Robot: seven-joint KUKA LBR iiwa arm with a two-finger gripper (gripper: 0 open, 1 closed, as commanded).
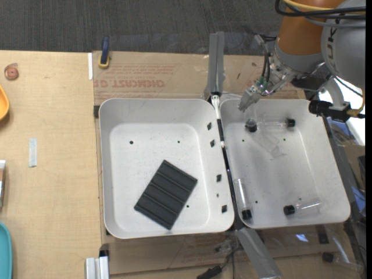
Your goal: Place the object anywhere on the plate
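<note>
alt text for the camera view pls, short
The arm's gripper hangs over the right bin's back-left corner, near a clear tube. A dark ribbed plate lies tilted in the left bin.

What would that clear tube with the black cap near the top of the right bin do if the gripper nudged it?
The clear capped tube lies on its side and looks round, so it would probably roll across the right bin. It looks hollow and thin-walled, so likely light. Its smooth surface may slip between the gripper fingers.
</note>
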